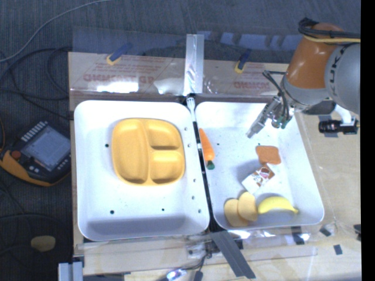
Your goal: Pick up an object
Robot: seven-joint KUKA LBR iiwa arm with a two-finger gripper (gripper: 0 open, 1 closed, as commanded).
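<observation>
Carrot [204, 147] lies lengthwise along right bin's left wall, green end nearest camera, well left of tool [265, 120]; tool state indiscernible.

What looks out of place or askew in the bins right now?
Only the carrot: it lies against the right bin's left wall by the divider, apart from the other food bunched at that bin's front. The yellow tray sits flat in the left bin. The hand hovers above the right bin.
</observation>
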